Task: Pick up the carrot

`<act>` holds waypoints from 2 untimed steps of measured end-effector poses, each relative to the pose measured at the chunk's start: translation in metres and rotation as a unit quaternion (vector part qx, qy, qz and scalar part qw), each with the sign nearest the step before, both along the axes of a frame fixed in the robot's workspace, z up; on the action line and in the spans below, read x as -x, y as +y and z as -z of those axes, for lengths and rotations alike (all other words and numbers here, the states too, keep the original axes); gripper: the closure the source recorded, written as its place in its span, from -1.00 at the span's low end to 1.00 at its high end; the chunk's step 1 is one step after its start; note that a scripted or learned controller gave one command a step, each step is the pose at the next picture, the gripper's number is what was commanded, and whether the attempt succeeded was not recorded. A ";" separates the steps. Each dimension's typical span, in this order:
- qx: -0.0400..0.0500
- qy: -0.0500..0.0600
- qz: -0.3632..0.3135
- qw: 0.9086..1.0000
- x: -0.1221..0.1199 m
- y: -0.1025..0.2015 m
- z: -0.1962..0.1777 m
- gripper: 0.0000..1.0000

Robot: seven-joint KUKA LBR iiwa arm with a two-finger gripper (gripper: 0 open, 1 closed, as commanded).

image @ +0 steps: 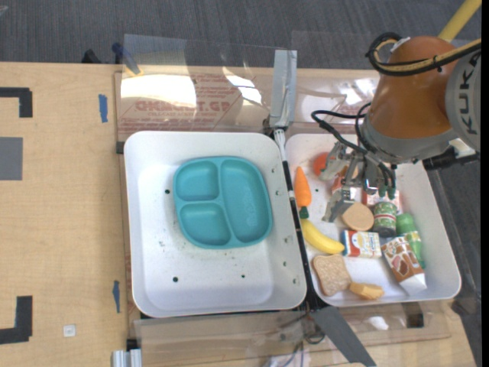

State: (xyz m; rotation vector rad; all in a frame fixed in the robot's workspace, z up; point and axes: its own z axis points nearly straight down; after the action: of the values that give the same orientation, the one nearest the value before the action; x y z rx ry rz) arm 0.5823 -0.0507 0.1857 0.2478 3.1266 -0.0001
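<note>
Carrot (pixel 302 187) is seen in the camera view lying in the right bin (pixel 447 277), close against that bin's left wall near its far left corner. Its long axis runs roughly from the far edge of the bench (pixel 61 205) toward the near edge, and nothing rests on it. The pincer (pixel 348 183) hangs just beside it, toward the bench's right edge and at about the same depth, so the carrot lies to the pincer's left as viewed. Whether the pincer is released or clenched cannot be told from this slant; nothing is seen held in it.

A sideways shift toward the shared wall is judged to be needed, with little room left against it.

Also held in the right bin are a banana (pixel 322 239), a bread slice (pixel 331 273), a round bun (pixel 357 218) and several packets. A teal divided plate (pixel 223 202) is carried in the left bin (pixel 153 281).
</note>
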 end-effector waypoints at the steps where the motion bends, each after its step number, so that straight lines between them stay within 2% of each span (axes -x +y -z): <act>1: 0.000 -0.003 -0.024 1.000 -0.025 -0.047 0.088 -1.00; 2: -0.003 -0.002 0.227 0.974 -0.016 -0.040 0.096 -1.00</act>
State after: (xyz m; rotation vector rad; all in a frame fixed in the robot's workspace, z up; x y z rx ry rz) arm 0.5987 -0.0912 0.0893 0.9499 2.9855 0.0070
